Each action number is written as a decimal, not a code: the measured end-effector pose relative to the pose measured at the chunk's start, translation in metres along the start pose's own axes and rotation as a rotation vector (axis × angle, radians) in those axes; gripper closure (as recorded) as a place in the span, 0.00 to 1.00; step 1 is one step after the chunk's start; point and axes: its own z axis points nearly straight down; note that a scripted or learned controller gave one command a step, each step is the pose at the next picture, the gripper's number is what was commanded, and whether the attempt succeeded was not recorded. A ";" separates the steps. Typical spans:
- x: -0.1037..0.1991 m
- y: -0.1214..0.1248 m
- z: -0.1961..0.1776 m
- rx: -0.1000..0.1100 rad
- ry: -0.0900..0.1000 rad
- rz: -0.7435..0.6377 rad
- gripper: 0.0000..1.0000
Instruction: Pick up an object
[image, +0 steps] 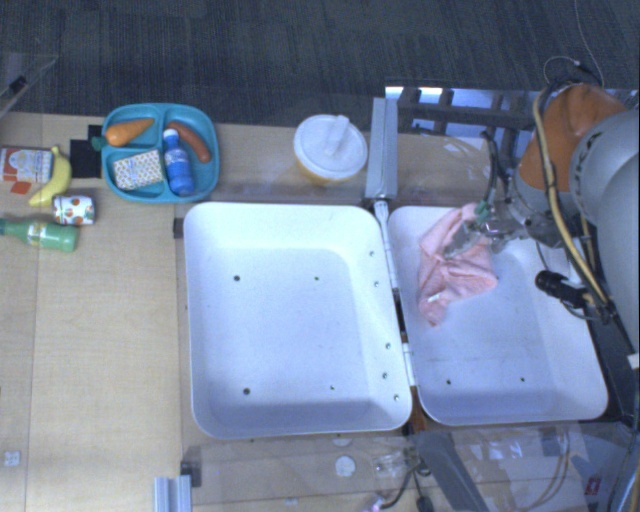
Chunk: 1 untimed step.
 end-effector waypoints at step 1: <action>0.068 -0.001 -0.001 -0.006 -0.002 -0.016 0.00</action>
